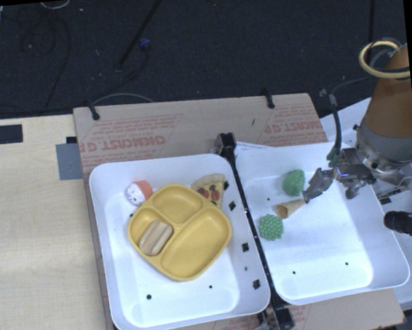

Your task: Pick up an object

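Gripper (318, 185) hangs over the right bin (349, 270) near its back edge, fingers apart, clasping nothing. Beside its tip lie a cone (289, 207), a dark green ball (293, 182) and a lighter ball (270, 227). A yellow tray (188, 236) fills the left bin (123, 279).

Left bin (124, 294): divided tray (192, 242) holding a bread piece (155, 237), ball (139, 192) and pizza slice (210, 188) behind it; right bin (349, 270): cone (289, 207) between two knobbly balls (293, 182), (270, 227), gripper (318, 185) just right of the cone.
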Available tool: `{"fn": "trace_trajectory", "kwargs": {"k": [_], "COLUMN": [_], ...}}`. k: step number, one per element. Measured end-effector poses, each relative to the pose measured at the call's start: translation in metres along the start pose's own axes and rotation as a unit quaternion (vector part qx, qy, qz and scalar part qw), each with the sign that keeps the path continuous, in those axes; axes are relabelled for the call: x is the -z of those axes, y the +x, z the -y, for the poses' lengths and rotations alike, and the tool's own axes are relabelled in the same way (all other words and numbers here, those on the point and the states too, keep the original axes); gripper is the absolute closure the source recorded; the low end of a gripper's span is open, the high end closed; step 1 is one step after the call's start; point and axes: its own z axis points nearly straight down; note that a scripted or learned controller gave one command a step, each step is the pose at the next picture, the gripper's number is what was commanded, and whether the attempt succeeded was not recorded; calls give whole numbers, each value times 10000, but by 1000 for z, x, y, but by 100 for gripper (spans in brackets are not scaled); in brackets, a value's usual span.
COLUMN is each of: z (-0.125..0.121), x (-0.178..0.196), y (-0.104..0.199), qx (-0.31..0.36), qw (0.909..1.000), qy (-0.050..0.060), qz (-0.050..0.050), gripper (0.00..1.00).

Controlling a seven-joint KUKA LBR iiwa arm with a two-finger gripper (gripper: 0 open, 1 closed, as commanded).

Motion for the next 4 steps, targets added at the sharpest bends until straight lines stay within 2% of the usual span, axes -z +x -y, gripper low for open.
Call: {"fn": "trace_trajectory", "kwargs": {"k": [1,2,4], "z": [-2,-6,9], "x": [6,-39,-152], "y": [0,-6,3], "qx": [11,7,10], "qw": [10000,10000,10000], "qy": [-57,-42,-28], "qz": [8,6,-2], "gripper": [0,0,0]}}
